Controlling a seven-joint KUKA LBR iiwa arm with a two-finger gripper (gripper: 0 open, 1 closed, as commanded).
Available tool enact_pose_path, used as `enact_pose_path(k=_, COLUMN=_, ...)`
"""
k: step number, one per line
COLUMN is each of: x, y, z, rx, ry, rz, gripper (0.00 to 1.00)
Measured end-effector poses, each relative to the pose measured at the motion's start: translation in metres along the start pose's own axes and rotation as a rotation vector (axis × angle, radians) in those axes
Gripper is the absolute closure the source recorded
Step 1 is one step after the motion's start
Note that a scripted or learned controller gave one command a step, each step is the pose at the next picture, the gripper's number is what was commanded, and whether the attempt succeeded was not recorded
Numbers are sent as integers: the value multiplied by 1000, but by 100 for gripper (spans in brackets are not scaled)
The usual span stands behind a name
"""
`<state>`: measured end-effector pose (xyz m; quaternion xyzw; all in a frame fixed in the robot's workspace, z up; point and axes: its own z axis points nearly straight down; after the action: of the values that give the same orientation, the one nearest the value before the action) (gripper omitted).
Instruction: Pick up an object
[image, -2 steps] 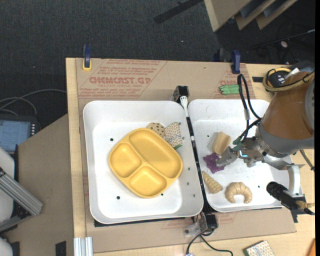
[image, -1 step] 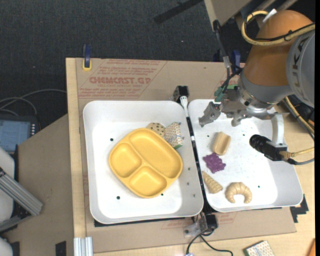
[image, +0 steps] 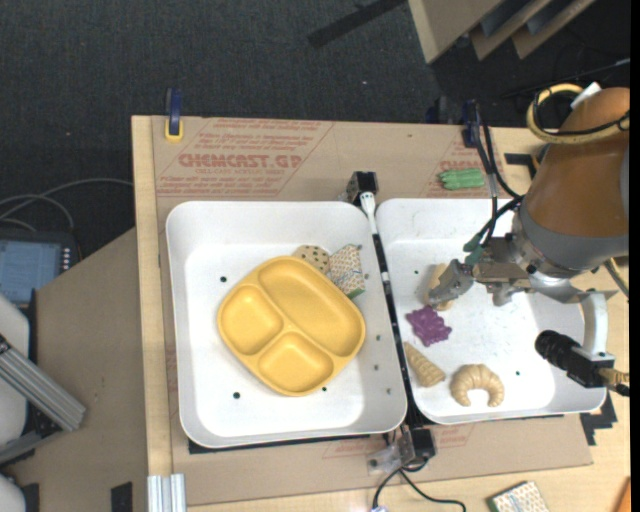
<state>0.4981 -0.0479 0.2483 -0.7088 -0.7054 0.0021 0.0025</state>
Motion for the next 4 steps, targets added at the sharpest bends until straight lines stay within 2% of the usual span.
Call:
enact_pose_path(k=1, x=-50, y=-19, z=167, rx=-5, ry=-1, rz=1, gripper=0)
enact_pose_path(k=2, x=-48, y=-17, z=153, rx=-11, ry=-4, rz=-2, gripper=100)
enact_pose_path(k=3, x=-72, y=-17, z=92, rx=-13, ry=-4, rz=-3, gripper=100)
enact_pose_path(k=4, x=-82, y=-17, z=53, rx=-12, ry=-3, rz=-4, gripper=100)
